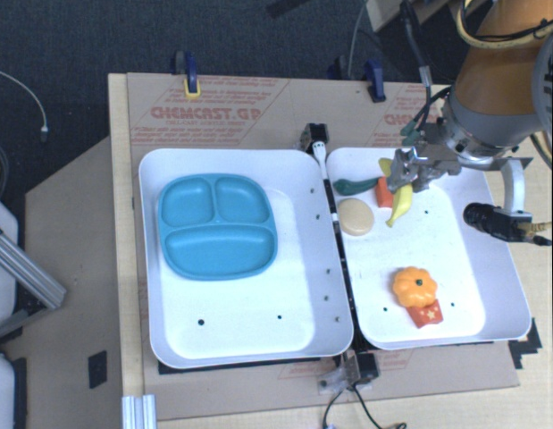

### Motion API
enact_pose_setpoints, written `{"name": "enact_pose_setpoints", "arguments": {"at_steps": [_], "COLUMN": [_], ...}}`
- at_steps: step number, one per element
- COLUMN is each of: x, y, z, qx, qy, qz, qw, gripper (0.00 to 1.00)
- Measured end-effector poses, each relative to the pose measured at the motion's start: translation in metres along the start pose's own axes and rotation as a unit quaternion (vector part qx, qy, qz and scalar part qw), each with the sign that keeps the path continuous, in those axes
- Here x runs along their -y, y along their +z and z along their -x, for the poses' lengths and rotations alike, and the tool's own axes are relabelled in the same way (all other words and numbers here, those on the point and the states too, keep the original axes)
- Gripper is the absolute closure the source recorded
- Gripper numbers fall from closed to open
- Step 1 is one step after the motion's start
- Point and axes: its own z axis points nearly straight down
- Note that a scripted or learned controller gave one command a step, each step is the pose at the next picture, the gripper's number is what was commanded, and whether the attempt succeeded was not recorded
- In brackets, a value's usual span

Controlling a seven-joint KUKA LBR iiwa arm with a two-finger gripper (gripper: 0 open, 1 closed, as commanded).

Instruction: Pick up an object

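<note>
The pincer (403,179) sits low in the right bin (490,315), far-left corner, over the banana (400,206); its grip state I cannot tell. Confirm a centred hold on the banana, then lift straight, clear of the carrot (382,191).

A KUKA iiwa arm (504,70) is seen with a broad, rounded orange band above its wrist, framed by pale grey casing. Thin yellowish cables are looped around the upper housing. Below the band, a silver-grey metal wrist section is fitted, from which a small metallic two-finger gripper (410,175) is mounted, with dark wiring attached alongside.
</note>
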Motion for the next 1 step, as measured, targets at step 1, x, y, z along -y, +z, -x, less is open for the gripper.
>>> {"name": "enact_pose_setpoints", "arguments": {"at_steps": [1], "x": [-0.0204], "y": [0.0188], "z": [-0.0390], "qx": [0.000], "qy": [0.000], "qz": [-0.001], "qw": [1.0000], "gripper": [1.00]}}
